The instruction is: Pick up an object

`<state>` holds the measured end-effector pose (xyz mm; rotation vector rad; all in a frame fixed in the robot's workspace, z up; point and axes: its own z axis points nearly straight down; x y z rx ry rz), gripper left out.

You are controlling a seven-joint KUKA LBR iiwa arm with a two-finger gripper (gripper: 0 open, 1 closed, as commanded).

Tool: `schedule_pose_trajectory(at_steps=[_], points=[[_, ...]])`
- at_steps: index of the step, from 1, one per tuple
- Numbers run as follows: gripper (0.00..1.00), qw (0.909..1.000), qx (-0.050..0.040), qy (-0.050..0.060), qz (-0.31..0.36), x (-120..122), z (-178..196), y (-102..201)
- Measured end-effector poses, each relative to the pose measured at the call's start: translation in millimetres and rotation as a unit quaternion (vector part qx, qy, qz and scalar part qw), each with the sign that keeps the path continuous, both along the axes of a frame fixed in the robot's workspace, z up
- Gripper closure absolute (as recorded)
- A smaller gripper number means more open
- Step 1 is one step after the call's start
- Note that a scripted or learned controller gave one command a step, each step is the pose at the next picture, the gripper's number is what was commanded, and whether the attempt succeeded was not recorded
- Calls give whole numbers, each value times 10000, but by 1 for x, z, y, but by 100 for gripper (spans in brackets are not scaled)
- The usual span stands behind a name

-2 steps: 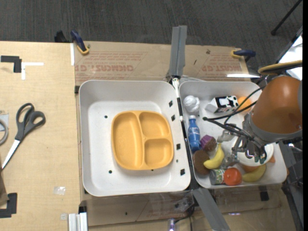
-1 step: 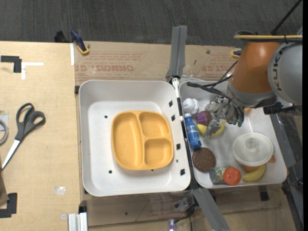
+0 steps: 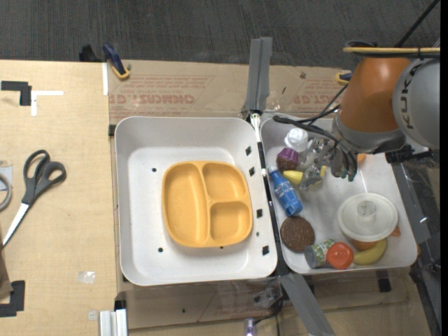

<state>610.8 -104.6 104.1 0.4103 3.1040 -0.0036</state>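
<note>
The arm (image 3: 392,93) is being held low over the far half of the right bin (image 3: 402,187), entering from the right edge, and the step in hand is being judged as the reach toward a pick, with nothing yet lifted. The gripper (image 3: 329,161) is being presented just beside the cluster at the bin's far-left corner; whether its fingers are parted or closed cannot be told, since the metal parts are being blurred together and partly covered by the wrist, and no object is being seen between them.

The left bin (image 3: 129,187) is being occupied by a yellow divided plate (image 3: 207,204) near its centre. In the right bin, candidates are being noted in order of size: a white lidded cup (image 3: 368,215) toward the near-right corner; a blue bottle (image 3: 285,192) along the left wall; a brown round disc (image 3: 297,233) near the near-left corner; a banana (image 3: 371,253) and a red ball (image 3: 339,255) at the near edge; a purple item (image 3: 288,159) and a white cap-like item (image 3: 297,138) at the far-left corner, nearest the gripper.

The next move is being judged to call for a descent over one item of that crowded corner without its neighbours being clipped.

The items under the wrist are being hidden, and the small green piece beside the red ball cannot be identified.
</note>
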Motion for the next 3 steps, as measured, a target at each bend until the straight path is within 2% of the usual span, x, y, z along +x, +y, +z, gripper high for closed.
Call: schedule_pose_trajectory(at_steps=[1, 2, 3], points=[[100, 9773, 20, 27, -2118, 14, 165, -5], [100, 9631, 24, 31, -2692, 35, 160, 38], [100, 9595, 26, 30, -2817, 43, 167, 120]])
